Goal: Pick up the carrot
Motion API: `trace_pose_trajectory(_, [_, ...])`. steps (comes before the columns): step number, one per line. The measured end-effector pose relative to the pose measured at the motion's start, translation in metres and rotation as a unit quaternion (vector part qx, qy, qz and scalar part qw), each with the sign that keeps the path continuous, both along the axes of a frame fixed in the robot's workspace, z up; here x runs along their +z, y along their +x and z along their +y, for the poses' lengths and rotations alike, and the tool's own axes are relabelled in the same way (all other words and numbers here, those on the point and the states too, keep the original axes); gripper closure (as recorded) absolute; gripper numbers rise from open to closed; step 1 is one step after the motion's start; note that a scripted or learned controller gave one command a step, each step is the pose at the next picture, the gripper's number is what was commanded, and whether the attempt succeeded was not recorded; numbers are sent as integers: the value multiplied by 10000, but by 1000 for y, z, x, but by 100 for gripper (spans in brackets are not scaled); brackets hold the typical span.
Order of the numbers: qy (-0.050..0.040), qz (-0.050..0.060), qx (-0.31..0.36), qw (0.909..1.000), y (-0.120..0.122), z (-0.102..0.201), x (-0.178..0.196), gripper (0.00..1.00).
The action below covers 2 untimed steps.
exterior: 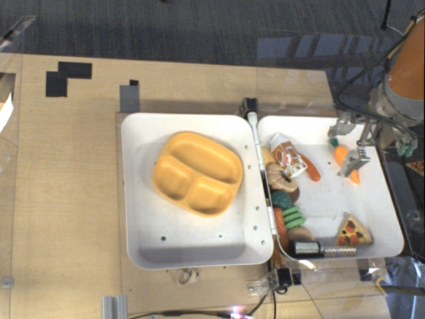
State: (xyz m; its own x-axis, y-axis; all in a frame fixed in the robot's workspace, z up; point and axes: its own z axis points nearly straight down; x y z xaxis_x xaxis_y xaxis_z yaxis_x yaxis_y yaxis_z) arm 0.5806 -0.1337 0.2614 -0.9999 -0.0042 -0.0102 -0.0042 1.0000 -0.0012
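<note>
The carrot (341, 155) is orange with a small green top and lies on the floor of the right bin (385, 198), near its far right side. My gripper (349, 147) hangs right over it from the right. Its fingers (357, 159) stand apart, one on each side of the carrot, so the gripper is open. The near finger hides the carrot's middle, and the orange tip shows again just below that finger. The carrot still rests on the bin floor.
The left bin (143, 231) holds a yellow divided plate (198, 171). Along the right bin's left side lie several toy foods, among them a red sausage (312, 171), a brown-and-white packet (289, 157) and a green piece (290, 214). A pizza slice (352, 232) lies at the front right.
</note>
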Motion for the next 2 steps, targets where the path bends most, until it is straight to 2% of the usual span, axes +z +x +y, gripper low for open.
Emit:
trace_pose_trajectory(1, [1, 23, -315, 9995, 27, -51, -63, 0])
trace_pose_trajectory(2, [-9, -44, -261, 9996, 69, -68, -171, 0])
